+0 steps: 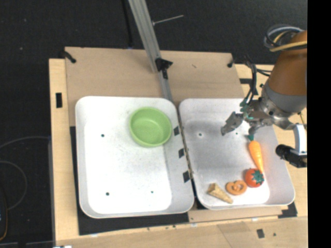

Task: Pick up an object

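In the right bin (207, 154), an orange carrot (256, 156) lies along the right side with its green top pointing up toward the arm. Below it sit a red tomato (254, 177), a small orange round piece (237, 187) and a tan wedge (220, 192) near the bin's front edge. My gripper (239, 128) hangs over the upper right part of this bin, just up and left of the carrot's top. It is open, with nothing between its fingers (228, 124).
A green bowl (150, 127) stands in the upper middle of the left bin (103, 185). A grey metal pole (147, 32) slants up from between the bins at the back. The arm's orange band (289, 71) is at the right.
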Robot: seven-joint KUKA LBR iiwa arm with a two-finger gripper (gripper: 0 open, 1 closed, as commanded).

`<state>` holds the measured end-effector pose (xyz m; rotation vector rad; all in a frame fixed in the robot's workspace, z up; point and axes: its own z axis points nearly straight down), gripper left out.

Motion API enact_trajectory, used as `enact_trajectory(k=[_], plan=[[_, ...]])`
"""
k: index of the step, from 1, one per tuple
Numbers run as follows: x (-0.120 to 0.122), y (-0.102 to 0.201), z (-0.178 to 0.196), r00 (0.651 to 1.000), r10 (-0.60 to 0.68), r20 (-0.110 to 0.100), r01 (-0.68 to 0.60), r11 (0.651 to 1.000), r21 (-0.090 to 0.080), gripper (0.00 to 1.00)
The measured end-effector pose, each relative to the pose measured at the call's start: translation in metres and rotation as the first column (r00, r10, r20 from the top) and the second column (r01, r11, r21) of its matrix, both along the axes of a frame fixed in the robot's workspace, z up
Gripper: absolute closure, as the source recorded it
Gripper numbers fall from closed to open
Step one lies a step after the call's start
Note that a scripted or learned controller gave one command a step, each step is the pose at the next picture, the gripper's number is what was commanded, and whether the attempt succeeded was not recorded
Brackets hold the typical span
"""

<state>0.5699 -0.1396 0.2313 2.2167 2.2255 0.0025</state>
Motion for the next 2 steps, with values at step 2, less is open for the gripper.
enact_trajectory(k=[2], plan=[[0.001,-0.005,-0.04,1.0,-0.005,-0.001,0.005,1.0,-0.003,0.0]])
